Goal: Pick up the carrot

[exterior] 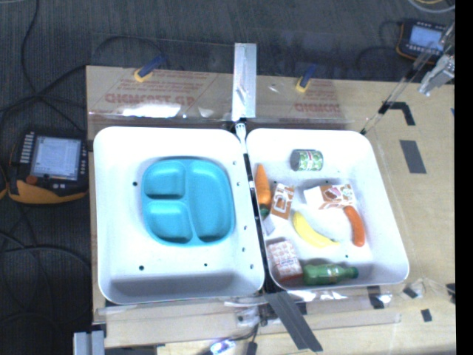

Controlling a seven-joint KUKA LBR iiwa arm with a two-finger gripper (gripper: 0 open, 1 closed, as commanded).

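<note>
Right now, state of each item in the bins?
Orange carrot: lying flat along right bin's left wall.
Blue sectioned plastic tray: flat in left bin.
Green can: on its side.
Green bottle: on its side.
Yellow banana: lying flat.

One fixed camera hangs high above the bench, looking down at a slant, far enough back to take in both white bins whole.

Carrot tight against bin wall, carton touching its other side, open above.
</note>
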